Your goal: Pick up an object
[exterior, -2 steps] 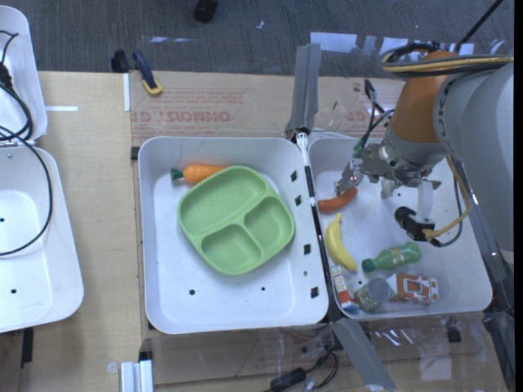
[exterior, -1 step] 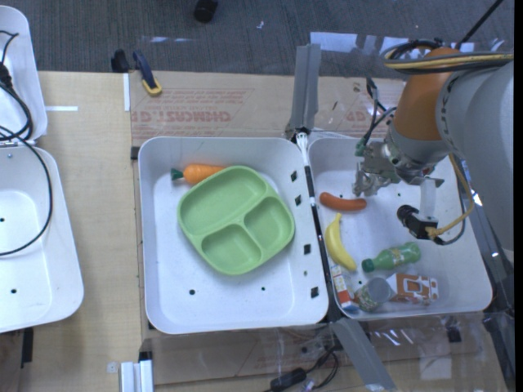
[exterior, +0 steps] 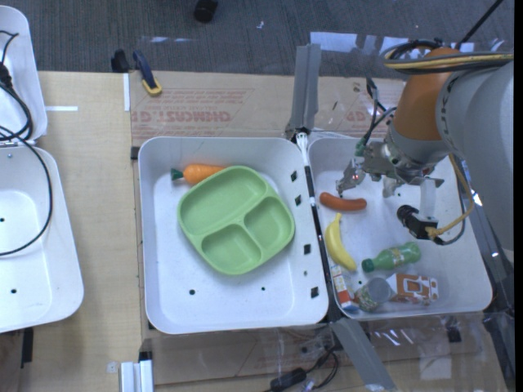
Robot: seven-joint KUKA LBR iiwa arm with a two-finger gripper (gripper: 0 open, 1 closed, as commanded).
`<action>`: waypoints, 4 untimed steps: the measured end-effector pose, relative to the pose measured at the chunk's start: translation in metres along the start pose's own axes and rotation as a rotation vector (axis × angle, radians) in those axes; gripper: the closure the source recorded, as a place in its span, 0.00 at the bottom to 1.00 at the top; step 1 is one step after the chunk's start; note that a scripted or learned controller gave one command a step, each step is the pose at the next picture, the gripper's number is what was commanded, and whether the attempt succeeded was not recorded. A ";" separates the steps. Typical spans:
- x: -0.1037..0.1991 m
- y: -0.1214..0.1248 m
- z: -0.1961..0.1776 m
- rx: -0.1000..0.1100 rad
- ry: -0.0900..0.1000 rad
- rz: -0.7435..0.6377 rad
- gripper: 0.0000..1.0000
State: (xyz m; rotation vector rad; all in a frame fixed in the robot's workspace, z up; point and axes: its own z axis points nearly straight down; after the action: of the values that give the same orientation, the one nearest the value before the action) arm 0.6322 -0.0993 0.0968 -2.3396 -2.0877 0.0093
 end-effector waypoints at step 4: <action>-0.009 -0.031 0.007 -0.006 -0.001 -0.489 0.00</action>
State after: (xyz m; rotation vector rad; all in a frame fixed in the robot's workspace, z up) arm 0.6007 -0.1047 0.0899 -1.7668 -2.5959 0.0017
